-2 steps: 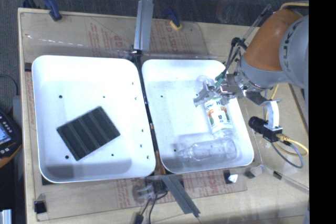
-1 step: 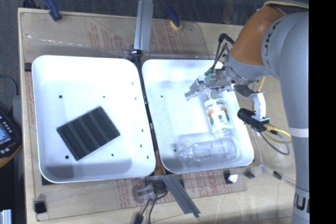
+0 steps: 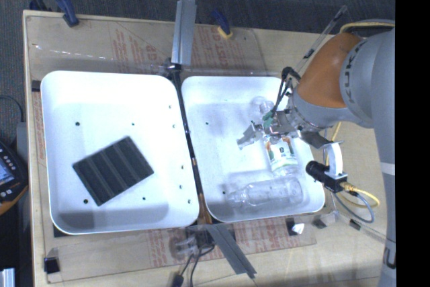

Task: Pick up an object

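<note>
Wooden bench [image 3: 101, 44] with two shallow white plastic bins set side by side, touching along their inner edges. Grey arm with orange band [image 3: 349, 80] reaches in from the right, over the far right part of the right bin [image 3: 208, 104]. Left bin [image 3: 60, 97] holds one flat dark ribbed rectangular panel [image 3: 113, 170], lying tilted, near the bin's left middle. In the right bin, a clear plastic bottle [image 3: 265, 193] lies on its side along the near wall. Just beyond it, a small bottle with a white-and-green label [image 3: 281, 154] lies in the right half, directly beneath the wrist. The two-finger gripper [image 3: 259, 131] hangs low over the bin's middle right, beside the labelled bottle's far end; cannot tell how its grip stands, the tip being blurred against clear glinting clutter. Blue clamps [image 3: 67, 9] grip the bench's far edge.
</note>
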Robot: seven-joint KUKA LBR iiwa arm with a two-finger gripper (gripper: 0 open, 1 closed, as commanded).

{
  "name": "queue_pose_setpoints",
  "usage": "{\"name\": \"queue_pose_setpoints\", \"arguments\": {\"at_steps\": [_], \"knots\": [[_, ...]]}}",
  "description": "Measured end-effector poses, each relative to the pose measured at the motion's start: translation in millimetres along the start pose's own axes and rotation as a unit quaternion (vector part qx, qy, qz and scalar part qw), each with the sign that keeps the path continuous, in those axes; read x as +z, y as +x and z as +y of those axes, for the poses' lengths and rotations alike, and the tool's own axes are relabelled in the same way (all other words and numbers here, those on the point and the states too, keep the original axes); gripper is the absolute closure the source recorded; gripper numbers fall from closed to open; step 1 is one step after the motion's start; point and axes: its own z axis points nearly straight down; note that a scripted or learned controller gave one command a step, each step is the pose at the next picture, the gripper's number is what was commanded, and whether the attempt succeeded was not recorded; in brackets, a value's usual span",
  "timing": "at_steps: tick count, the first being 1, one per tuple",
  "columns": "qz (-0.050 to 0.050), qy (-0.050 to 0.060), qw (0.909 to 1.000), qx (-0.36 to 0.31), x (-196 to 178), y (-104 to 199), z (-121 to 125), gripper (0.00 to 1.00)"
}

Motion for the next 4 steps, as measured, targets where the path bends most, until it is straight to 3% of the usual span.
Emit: {"name": "queue_pose_setpoints", "arguments": {"at_steps": [1, 2, 3, 4], "knots": [[-0.001, -0.002, 0.9996, 0.028, -12.3, -3.5, 29.2, 0.0], [0.0, 0.0, 0.9999, 0.017, -12.6, -0.1, 1.6, 0.0], [0.0, 0.0, 0.9999, 0.017, -12.7, -0.2, 1.6, 0.0], [0.0, -0.002, 1.0, 0.002, -5.7, -3.7, 34.5, 0.0]]}}
